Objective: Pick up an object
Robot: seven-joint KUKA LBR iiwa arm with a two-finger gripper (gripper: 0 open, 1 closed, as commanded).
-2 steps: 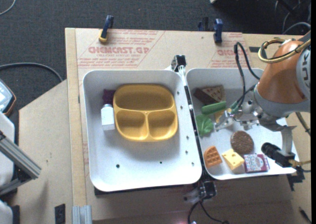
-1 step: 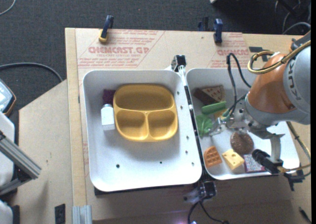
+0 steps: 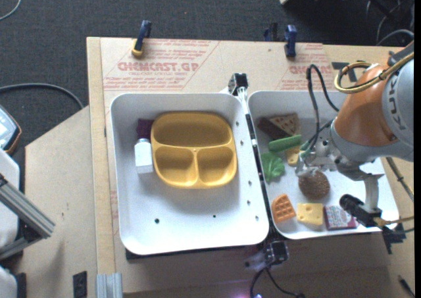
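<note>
The right bin (image 3: 388,206) holds several toy foods. These include a brown wedge (image 3: 281,124), a green pod (image 3: 284,142), a green leafy piece (image 3: 272,166), a small yellow piece (image 3: 293,156), a brown round ball (image 3: 314,185), an orange waffle (image 3: 283,208), a cheese block (image 3: 310,214) and a pink packet (image 3: 338,218). My gripper (image 3: 307,162) hangs low over the bin's middle, just above and left of the brown ball and beside the yellow piece. I see nothing between its tips.
The left bin (image 3: 125,204) holds a yellow divided plate (image 3: 193,149), a white bottle (image 3: 143,156) and a dark purple item (image 3: 144,125). A ridge (image 3: 253,152) separates the bins. Cables loop above the arm at the right. Clamps (image 3: 290,39) stand on the board's far edge.
</note>
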